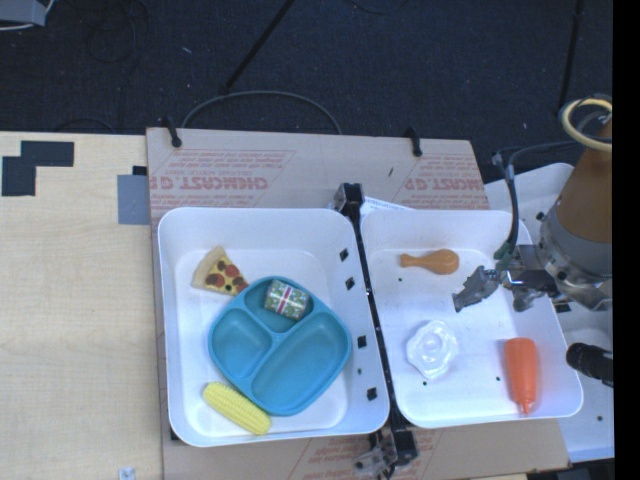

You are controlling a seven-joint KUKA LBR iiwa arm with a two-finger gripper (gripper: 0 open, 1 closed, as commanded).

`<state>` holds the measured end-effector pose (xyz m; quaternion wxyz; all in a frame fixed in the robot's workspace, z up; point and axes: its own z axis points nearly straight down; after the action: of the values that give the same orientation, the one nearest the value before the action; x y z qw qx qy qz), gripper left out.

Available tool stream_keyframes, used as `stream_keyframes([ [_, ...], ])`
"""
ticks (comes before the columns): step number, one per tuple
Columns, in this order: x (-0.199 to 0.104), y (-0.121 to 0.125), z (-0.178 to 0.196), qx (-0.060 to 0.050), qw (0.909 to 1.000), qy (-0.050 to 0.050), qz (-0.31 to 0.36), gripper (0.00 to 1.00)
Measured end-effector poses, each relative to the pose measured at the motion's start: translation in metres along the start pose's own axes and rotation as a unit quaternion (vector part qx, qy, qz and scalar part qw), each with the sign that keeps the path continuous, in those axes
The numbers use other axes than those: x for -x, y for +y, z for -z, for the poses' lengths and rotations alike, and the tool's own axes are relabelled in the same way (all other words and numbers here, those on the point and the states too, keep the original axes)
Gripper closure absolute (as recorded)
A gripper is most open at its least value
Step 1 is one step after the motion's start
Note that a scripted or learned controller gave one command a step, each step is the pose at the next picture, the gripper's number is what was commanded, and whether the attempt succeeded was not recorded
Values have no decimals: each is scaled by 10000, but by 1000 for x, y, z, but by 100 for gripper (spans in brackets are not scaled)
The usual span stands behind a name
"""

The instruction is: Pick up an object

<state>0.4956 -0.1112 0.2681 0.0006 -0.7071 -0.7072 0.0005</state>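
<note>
Two white bins sit side by side, and the pick has not happened yet: nothing is lifted, and everything lies flat on a bin floor. The right bin (560, 408) serves as the landmark. Over its right-hand part the gripper (497, 290) hangs at the end of the arm (585, 208), its dark fingers spread apart with nothing between them.

Inside that bin lie three candidates. A toy drumstick (431, 261), tan and glossy, rests near the bin's far wall, closest to the claw and just to its left. A clear crumpled plastic piece (432, 348) sits toward the bin's middle, pale and hard to make out. An orange carrot (521, 372) lies along the bin's near right corner.

What remains is likely the whole job: lowering onto one item, closing, and lifting.
</note>
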Motion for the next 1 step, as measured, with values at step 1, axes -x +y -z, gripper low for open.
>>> stream_keyframes([
  [1, -7, 1, -63, -43, 10000, 12, 1, 0],
])
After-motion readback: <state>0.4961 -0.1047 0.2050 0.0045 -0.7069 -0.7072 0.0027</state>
